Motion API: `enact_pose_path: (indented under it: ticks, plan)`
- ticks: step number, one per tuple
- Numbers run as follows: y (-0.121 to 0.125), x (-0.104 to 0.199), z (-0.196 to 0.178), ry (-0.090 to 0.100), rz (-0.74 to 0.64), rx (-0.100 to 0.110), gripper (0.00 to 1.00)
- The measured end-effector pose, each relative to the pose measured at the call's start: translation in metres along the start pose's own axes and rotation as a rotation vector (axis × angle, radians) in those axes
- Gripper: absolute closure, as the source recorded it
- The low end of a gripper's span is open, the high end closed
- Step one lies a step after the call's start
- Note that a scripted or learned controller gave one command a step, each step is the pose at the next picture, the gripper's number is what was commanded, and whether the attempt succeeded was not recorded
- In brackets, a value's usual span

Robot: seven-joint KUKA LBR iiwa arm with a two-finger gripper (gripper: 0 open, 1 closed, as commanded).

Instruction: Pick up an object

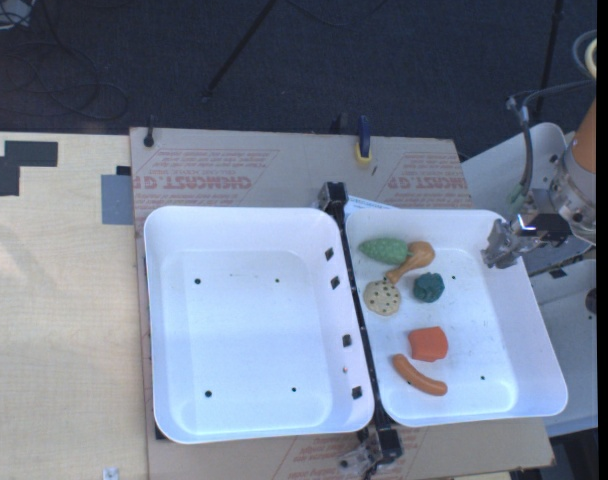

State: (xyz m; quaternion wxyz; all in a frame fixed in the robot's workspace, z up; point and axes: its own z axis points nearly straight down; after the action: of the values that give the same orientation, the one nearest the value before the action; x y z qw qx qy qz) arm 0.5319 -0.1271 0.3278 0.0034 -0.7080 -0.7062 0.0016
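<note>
The right bin (514, 368) holds several small objects: a green oval pod (383, 249), a tan pear-shaped piece (412, 260), a beige spotted cookie (382, 297), a dark teal lump (429, 287), an orange-red block (428, 344) and an orange sausage (419, 376). My gripper (501, 249) hangs over the bin's right rim, to the right of the teal lump and apart from every object. Nothing shows between its fingers.
The left bin (244, 323) lies beside the right one, joined by a black clip strip (346, 308). Both rest on a cardboard sheet (234, 173). A blue and yellow clamp (363, 144) stands at the cardboard's back edge. A pale wooden bench (54, 318) extends left.
</note>
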Motion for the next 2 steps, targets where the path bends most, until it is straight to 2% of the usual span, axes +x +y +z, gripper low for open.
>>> enact_pose_path:
  ticks: [1, 2]
  plan:
    - [-0.059, -0.033, -0.106, -0.006, 0.002, -0.015, 1.0]
    - [-0.057, -0.075, -0.217, -0.008, 0.0, -0.017, 1.0]
